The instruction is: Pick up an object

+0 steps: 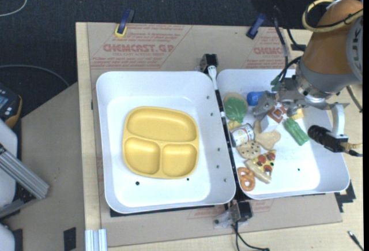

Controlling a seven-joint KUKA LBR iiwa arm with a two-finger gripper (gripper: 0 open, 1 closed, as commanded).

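The tool (275,110) hangs low over the right bin (323,178); its grip state seems unreadable.

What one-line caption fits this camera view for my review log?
KUKA arm's gripper low over toy food in the right bin; yellow divided tray sits in the left bin.

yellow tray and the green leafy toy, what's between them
In the camera view, bare white floor of the left bin, then the two bins' adjoining rims, lie between the yellow tray and the green leafy toy.
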